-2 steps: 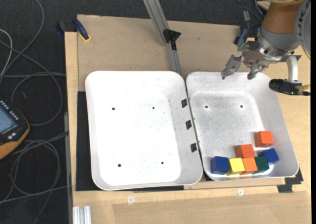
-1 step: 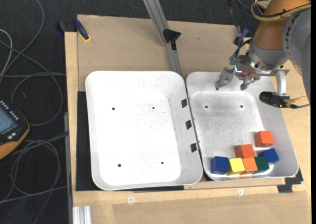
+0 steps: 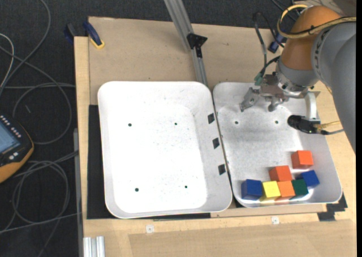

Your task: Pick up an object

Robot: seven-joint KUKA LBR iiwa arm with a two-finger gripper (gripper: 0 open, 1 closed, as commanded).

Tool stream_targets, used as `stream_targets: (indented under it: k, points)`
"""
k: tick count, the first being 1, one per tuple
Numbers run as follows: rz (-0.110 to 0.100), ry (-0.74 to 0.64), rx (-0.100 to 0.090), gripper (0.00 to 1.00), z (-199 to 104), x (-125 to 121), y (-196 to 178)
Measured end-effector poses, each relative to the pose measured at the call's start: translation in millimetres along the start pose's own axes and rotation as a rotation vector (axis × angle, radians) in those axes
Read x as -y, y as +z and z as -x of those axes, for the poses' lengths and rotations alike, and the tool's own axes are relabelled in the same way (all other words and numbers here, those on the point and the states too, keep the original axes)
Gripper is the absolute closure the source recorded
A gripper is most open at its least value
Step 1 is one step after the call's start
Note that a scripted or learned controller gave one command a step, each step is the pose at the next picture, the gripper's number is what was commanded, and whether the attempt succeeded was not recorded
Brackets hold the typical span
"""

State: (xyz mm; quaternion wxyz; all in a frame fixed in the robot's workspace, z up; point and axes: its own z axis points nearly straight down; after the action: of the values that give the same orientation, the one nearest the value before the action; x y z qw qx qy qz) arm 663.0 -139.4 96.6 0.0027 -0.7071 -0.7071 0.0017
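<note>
Blocks (image 3: 281, 183) front corner, well apart pincer (image 3: 261, 103)

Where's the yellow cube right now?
In the right bin's near corner, the yellow cube sits between the blue cube and an orange cube.

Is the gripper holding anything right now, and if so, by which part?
Nothing is held. The gripper hangs with open jaws over the far end of the right bin, apart from the coloured blocks at its near end.
</note>
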Motion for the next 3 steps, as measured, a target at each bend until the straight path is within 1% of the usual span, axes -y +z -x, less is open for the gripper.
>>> stream_targets:
  k: [1,3]
  points:
    - [0.009,0.000,0.001,1.00,0.1,-2.4,-15.5]
    - [0.014,-0.002,0.003,1.00,-4.9,-10.3,-106.8]
